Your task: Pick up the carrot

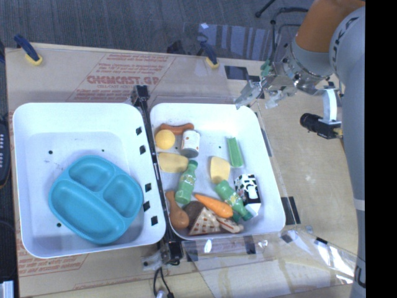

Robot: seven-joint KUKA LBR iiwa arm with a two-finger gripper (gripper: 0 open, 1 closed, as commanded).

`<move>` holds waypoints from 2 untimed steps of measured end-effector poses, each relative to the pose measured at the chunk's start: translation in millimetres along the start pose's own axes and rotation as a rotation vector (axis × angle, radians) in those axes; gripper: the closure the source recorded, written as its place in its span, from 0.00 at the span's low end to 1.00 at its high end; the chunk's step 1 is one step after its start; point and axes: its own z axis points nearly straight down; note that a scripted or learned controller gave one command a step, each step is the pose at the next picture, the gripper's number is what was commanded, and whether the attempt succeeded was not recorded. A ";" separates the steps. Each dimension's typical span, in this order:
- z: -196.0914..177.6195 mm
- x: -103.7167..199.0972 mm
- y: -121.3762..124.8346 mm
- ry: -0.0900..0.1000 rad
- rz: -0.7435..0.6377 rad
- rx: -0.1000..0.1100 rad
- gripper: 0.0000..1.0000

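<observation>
Gripper (255, 95) hangs open and empty at the right bin's (263, 166) one o'clock corner, carrot (213, 205) wedged among toys near six, so not an easy grab.

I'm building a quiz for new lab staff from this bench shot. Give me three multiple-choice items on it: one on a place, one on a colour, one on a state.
1. Where does the carrot lie?
A. right bin, near its front edge
B. left bin
C. on the bench

2. What colour is the divided tray in the left bin?
A. red
B. blue
C. yellow

3. Where is the gripper?
A. above the right bin's far right corner, away from the carrot
B. closed on the carrot
C. over the tray

Answers: 1 A, it lies among the toy foods there. 2 B, it is plainly blue. 3 A, it hangs at that corner.
</observation>
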 end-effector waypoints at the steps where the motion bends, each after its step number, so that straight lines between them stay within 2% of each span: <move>1: 106.7 13.0 -67.7 0.005 0.049 0.010 0.00; 2: 168.6 71.9 -134.5 0.004 -0.079 0.005 0.00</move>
